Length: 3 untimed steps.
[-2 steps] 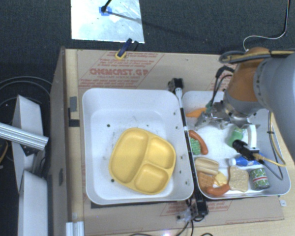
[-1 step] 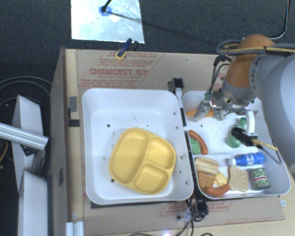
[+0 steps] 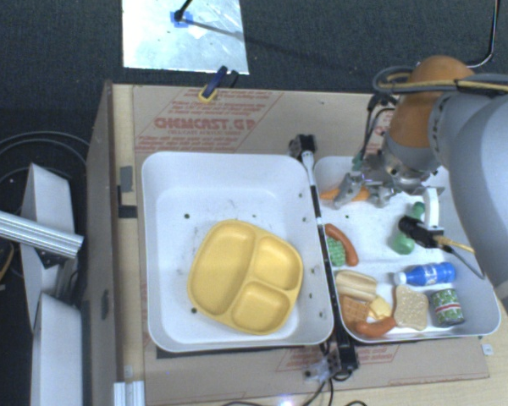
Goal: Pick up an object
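Orange toy piece (image 3: pixel 329 194) lies at the back of the right-hand bin (image 3: pixel 371 227), near its left wall. The pincer (image 3: pixel 363 193) is low over it and covers its middle, so only the ends show. I cannot tell how far the pincer is open or whether it has hold of the piece, as the blur there is too heavy.

In front lies a red sausage with a green end (image 3: pixel 340 245), and to the right a green lump (image 3: pixel 401 243) whose shape is unclear. Nearer the front are a blue-and-white bottle (image 3: pixel 427 274) and a green jar (image 3: pixel 446 304), their labels too small to read, beside a bread slice (image 3: pixel 411 308).

The left bin (image 3: pixel 176 211) holds a yellow divided tray (image 3: pixel 245 275). Red print on the cardboard sheet (image 3: pixel 262 108) behind reads "CHEMCAST GP"; the smaller lines are illegible.
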### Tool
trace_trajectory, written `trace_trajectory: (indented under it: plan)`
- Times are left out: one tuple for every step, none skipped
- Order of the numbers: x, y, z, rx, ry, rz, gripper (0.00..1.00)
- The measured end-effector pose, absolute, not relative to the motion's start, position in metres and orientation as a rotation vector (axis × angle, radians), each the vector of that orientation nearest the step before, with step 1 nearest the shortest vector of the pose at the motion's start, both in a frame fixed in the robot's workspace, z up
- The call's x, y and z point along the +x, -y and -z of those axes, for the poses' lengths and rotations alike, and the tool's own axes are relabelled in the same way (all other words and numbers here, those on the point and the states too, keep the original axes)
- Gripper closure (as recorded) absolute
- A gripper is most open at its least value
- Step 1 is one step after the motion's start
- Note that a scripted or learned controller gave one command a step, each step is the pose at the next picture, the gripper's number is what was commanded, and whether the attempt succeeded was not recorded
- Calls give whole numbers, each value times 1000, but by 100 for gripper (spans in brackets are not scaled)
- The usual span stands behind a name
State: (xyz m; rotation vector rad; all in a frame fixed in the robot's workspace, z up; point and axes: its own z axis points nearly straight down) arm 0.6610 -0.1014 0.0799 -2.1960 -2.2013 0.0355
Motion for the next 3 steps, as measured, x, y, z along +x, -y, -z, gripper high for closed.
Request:
trace_trajectory:
  plan:
    - [663, 116, -80, -2205, 2208, -22, 0]
    - [639, 151, -85, -2222, 2225, 0, 0]
    - [585, 172, -84, -2223, 2222, -1, 0]
